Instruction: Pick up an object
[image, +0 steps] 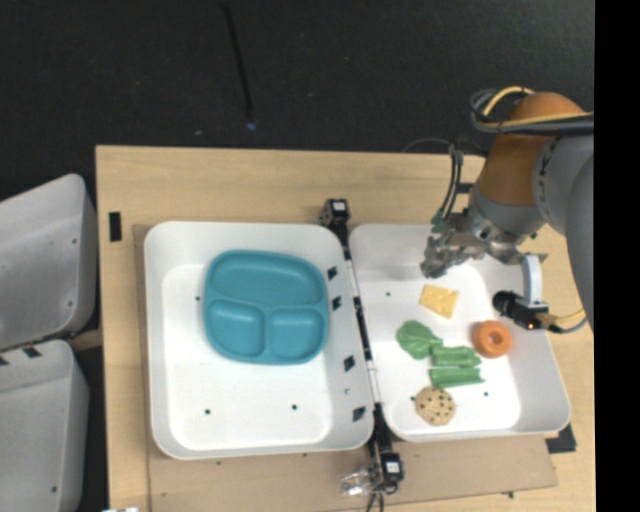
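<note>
In the right bin (400, 250) lie a yellow cheese wedge (439, 300), an orange ring-shaped piece (492, 339), two green pieces (440, 355) and a speckled cookie (435, 405). My gripper (437, 262) hangs over the bin's far part, just above and left of the cheese wedge. Nothing shows between its fingers.
The left bin (180, 400) holds a teal divided plate (266, 305). Black clips (335, 212) sit along the seam between the bins. A cable runs past the right bin's right rim (530, 310). Grey chair-like shapes (40, 260) stand left of the bench.
</note>
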